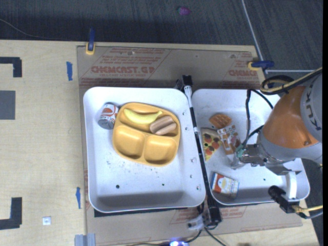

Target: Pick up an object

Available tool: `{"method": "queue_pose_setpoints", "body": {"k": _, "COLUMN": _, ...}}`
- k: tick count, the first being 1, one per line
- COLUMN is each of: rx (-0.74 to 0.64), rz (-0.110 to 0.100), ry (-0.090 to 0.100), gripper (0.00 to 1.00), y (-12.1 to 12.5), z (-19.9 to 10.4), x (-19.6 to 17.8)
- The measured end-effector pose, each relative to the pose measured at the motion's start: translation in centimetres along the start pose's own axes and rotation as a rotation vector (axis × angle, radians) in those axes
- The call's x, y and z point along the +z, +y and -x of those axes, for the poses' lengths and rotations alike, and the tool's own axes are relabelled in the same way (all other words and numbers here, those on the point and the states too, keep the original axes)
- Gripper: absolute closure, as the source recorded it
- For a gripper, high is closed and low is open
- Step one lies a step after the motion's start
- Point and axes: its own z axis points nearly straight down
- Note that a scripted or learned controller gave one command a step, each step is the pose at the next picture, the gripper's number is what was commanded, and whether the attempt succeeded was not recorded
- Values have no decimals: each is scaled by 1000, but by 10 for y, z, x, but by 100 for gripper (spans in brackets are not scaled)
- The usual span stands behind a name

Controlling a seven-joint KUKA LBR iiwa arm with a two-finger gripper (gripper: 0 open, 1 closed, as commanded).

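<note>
In the right bin [302, 188], gripper [240, 157] hovers low at centre, its opening not discernible; snack packet [227, 137] lies just at its 11 o'clock, so an offset descent risks nudging the packet aside without capture.

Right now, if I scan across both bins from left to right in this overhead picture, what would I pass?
Can → yellow divided tray → pizza slice → small carton → gripper → orange band of the arm.
</note>
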Motion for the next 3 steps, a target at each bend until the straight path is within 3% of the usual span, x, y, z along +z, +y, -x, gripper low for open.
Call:
{"method": "queue_pose_setpoints", "body": {"k": 1, "rx": -8, "rz": -17, "ry": 15, "gripper": 100, "y": -2, "z": -49, "x": -85}}
{"method": "queue_pose_setpoints", "body": {"k": 2, "rx": -7, "rz": -16, "ry": 13, "gripper": 100, "y": 14, "z": -57, "x": -92}}
{"method": "queue_pose_setpoints", "body": {"k": 3, "rx": -8, "rz": -20, "ry": 16, "gripper": 100, "y": -3, "z": -82, "x": -89}}
